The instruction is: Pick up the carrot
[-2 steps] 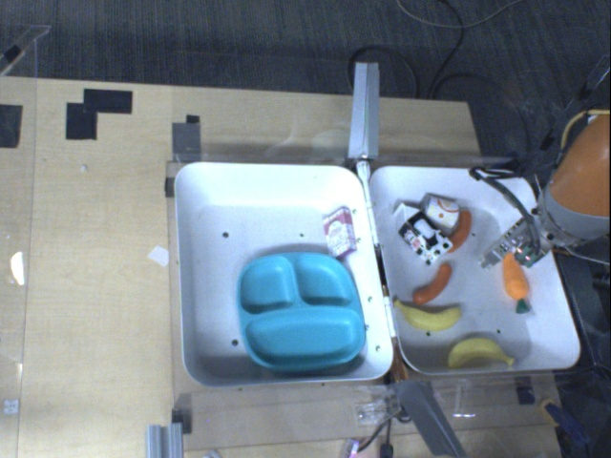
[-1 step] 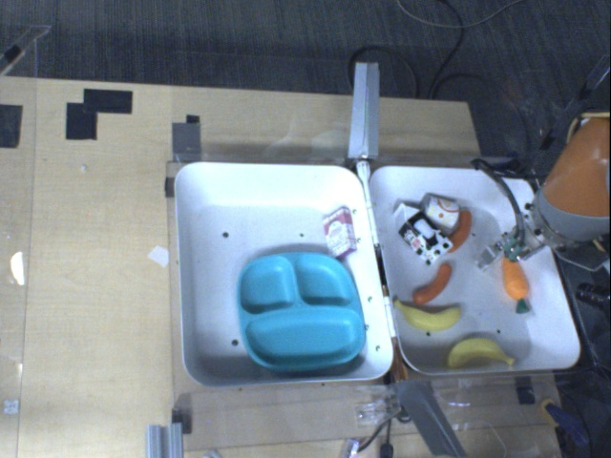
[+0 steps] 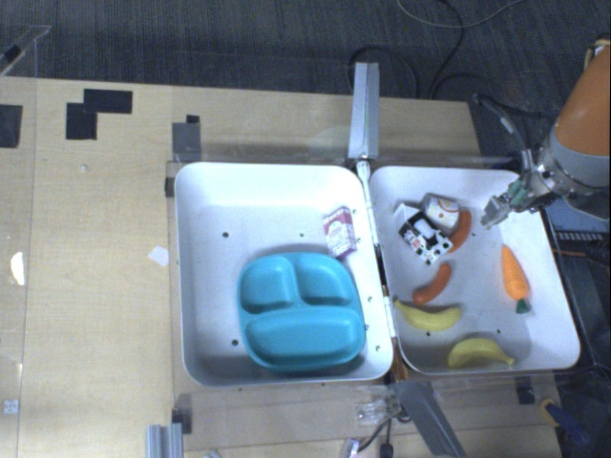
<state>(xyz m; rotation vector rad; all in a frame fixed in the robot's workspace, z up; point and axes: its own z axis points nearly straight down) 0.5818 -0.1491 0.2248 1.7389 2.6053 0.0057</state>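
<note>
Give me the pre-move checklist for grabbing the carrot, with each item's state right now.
1. Carrot in plain sight in the right bin: ok.
2. Carrot free of neighbours, sausage and bananas apart from it: ok.
3. Tool over the right bin: ok.
4. Tool above the carrot: not ok, it sits toward the bin's far edge.
5. Tool open: cannot tell.
6. Carrot gripped: not ok.

the carrot (image 3: pixel 515 274) is orange with a dark green stub at its lower end. it lies flat, lengthwise, near the right bin's right wall.
</note>
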